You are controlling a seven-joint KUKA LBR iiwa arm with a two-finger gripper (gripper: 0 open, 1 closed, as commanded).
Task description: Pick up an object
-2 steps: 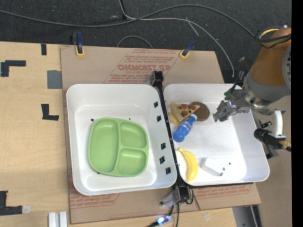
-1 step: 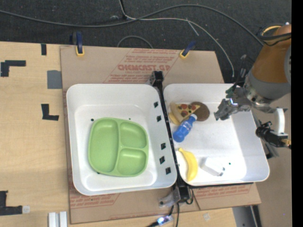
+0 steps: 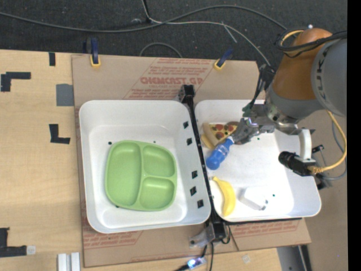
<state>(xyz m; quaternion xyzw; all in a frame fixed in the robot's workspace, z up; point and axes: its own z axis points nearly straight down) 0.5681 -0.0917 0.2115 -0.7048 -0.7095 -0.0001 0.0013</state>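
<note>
In the right bin [image 3: 293, 208] a toy pizza slice [image 3: 218, 131] lies at the far left corner. Just in front of it a blue bottle [image 3: 218, 154] lies tilted, its cap pointing up and right. A yellow banana [image 3: 225, 195] and a small white block [image 3: 253, 199] rest near the front wall. My gripper [image 3: 245, 132] hangs low over the bin, right beside the pizza slice's right end and just above the bottle's cap. Nothing is visibly lifted off the bin floor.
The left bin [image 3: 90, 151] holds a green divided plate [image 3: 141, 174]. A black divider [image 3: 194, 151] runs between the two bins. The grey arm with its orange band [image 3: 299, 66] comes in from the upper right, and cables hang by the right bin's right wall.
</note>
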